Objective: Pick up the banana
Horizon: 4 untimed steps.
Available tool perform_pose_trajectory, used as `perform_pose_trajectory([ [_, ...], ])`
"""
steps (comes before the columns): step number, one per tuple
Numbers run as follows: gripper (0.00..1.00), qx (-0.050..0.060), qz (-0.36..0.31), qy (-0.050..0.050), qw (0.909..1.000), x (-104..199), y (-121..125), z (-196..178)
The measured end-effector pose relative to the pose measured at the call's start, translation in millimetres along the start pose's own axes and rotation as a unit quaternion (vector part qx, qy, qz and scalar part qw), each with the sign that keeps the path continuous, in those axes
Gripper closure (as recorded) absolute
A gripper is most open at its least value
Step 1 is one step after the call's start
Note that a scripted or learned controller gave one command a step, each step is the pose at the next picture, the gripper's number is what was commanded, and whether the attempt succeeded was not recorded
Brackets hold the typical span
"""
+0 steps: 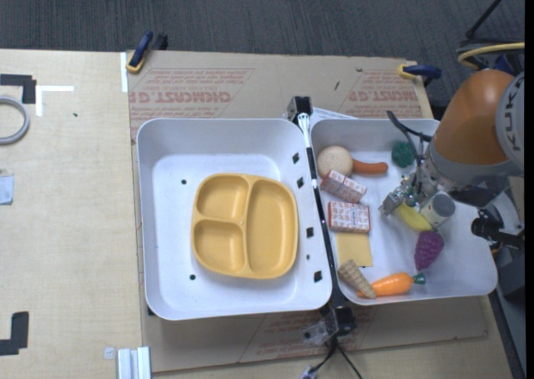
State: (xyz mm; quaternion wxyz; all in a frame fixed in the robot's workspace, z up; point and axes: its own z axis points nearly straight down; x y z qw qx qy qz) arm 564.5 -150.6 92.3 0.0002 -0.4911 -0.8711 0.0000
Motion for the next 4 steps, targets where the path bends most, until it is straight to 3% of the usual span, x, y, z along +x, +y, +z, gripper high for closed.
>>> perform_pose_trajectory([
  [1,1.00,0.000,0.033,0.000,0.9994,38,-14,-61],
  [2,1.00,-0.001,0.228,-0.001,0.9736,66,23,-107],
  [3,0.00,-0.001,0.228,-0.001,0.9736,66,23,-107],
  [4,0.00,0.000,0.210,0.000,0.9777,11,23,-14],
])
